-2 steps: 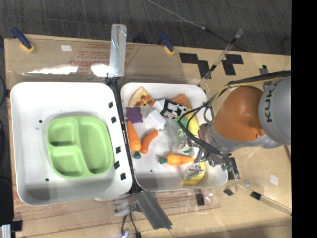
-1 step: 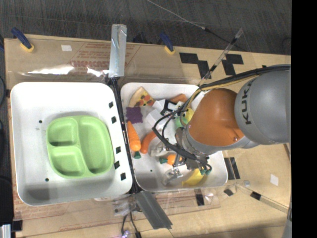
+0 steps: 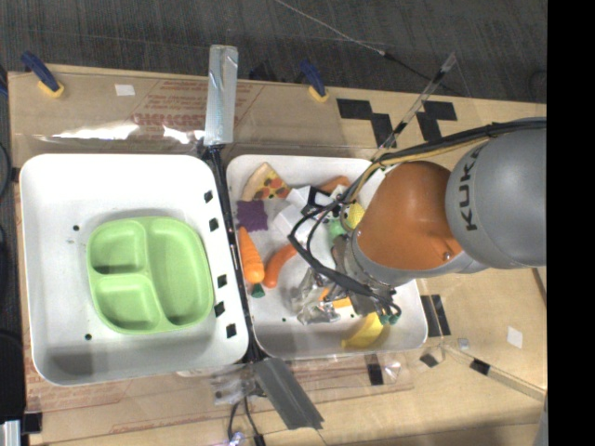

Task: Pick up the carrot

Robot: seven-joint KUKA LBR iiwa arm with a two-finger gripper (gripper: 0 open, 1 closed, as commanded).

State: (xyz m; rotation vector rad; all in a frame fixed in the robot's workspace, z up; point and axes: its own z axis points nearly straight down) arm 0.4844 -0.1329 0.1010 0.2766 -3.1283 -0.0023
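Observation:
The carrot [image 3: 248, 255] is orange with a small green tip at its near end. It lies lengthwise against the left wall of the right bin [image 3: 279, 346]. My gripper [image 3: 314, 305] hangs low in the near middle of that bin, to the right of the carrot and slightly nearer the front, apart from it. The orange wrist band and grey arm [image 3: 409, 219] hide much of the bin's right half. Nothing shows as held in the gripper.
A shorter orange piece [image 3: 276, 266] lies just right of the carrot, between it and the gripper. A pizza slice [image 3: 267, 184] and a purple piece [image 3: 251, 215] sit at the back left, a yellow piece [image 3: 365, 331] at the front. A green divided plate [image 3: 149, 272] lies in the left bin [image 3: 46, 184].

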